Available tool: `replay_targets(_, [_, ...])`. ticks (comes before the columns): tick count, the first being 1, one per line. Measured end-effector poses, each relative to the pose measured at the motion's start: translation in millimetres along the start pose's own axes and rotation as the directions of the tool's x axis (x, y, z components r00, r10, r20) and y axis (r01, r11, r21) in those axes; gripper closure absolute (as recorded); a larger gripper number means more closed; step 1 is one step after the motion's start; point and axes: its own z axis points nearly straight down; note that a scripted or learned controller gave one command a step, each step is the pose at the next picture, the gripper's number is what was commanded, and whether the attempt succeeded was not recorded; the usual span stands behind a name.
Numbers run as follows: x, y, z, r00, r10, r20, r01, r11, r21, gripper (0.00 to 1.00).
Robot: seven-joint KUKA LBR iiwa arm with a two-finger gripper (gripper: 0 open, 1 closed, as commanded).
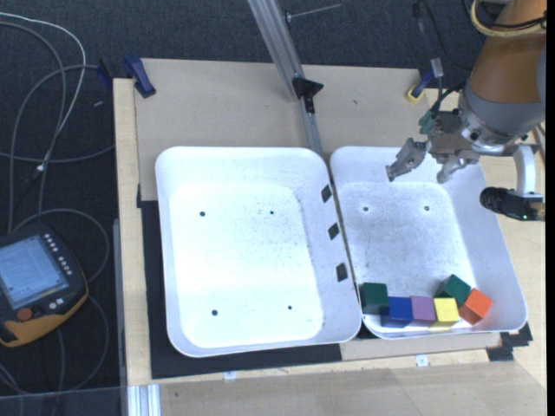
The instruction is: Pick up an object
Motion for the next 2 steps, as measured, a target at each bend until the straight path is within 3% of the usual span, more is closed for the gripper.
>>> replay_targets(1, [58.4, 26.1, 51.4, 1.000, -0.006, -0.002, 0.006, 1.000, 0.005, 0.00])
replay_targets(2, [163.9, 40.5, 48.2, 1.000, -0.009, -0.002, 0.009, 1.000, -0.004, 0.00])
